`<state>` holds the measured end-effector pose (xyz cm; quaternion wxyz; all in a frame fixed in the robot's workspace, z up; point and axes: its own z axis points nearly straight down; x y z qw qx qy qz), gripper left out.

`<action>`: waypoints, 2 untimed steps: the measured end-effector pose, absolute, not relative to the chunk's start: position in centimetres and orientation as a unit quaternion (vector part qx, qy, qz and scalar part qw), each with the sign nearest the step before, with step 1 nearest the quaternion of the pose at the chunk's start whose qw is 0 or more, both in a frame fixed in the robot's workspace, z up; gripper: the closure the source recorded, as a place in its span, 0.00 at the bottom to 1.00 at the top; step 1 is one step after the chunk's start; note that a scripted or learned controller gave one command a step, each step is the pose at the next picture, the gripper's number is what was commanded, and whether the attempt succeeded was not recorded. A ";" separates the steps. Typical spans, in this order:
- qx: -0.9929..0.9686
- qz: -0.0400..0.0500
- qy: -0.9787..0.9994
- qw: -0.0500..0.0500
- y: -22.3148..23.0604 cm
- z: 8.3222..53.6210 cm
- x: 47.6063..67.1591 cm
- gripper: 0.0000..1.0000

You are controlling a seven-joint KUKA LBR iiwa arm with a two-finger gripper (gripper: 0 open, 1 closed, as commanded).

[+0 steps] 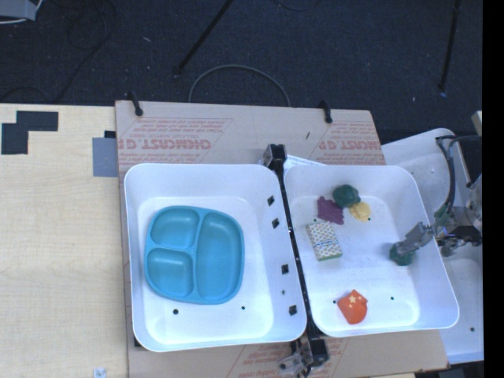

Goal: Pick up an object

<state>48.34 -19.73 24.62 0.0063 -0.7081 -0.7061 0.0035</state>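
The right bin (378, 305) holds several small objects. A dark green lump (345, 194) lies next to a yellow piece (360, 210) and a purple piece (329, 209) at the back. A patterned block (324, 240) rests near the bin's left wall. Toward the front lies a red-orange object (353, 306). My gripper (409, 244) reaches in low over the bin's right side. Its grey tip slants down to a small dark teal thing (402, 257) on the floor. Whether it grips that thing is unclear.
The left bin (260, 321) contains a blue divided plate (194, 253). A black divider (287, 242) with clips runs between the bins. Cardboard (236, 136) lies under both. The arm's wrist and cables (461, 227) sit beyond the right bin's rim.
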 end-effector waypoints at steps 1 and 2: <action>-0.707 0.001 -0.707 0.002 -19.7 25.2 48.6 0.00; -0.707 0.002 -0.707 0.004 -20.5 20.4 48.5 0.00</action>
